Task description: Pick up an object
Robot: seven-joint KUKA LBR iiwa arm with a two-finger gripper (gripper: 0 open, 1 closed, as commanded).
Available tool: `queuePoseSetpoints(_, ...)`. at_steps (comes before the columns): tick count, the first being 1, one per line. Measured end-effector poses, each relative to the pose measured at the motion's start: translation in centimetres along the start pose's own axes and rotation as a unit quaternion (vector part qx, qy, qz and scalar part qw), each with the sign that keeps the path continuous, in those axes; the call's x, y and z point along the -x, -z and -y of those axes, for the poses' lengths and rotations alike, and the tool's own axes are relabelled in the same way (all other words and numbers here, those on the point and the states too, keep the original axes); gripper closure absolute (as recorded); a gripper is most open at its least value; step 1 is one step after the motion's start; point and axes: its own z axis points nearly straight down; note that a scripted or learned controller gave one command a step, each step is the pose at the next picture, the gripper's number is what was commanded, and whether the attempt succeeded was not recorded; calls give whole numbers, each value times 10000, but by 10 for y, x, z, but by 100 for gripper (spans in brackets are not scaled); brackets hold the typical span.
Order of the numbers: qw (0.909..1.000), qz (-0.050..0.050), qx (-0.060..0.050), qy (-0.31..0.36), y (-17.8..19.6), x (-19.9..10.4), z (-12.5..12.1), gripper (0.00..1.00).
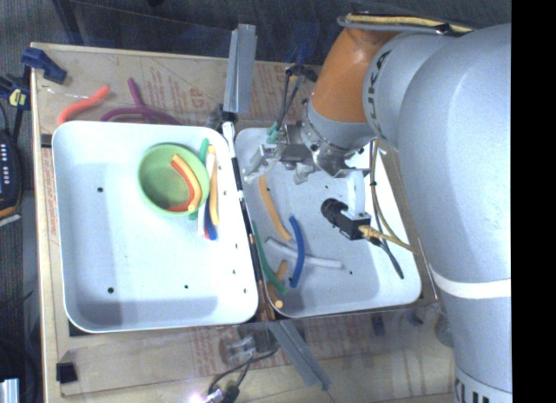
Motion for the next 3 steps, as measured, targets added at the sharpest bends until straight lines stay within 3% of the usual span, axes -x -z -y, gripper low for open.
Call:
queuePoseSetpoints(1,9937,3,1,1125,-100,45,-22,0)
queuePoseSetpoints(2,9935,-1,-2,1142,-90,45,-23,100)
queuePoseSetpoints(3,9724,8,16,2334,1,0,-26,100)
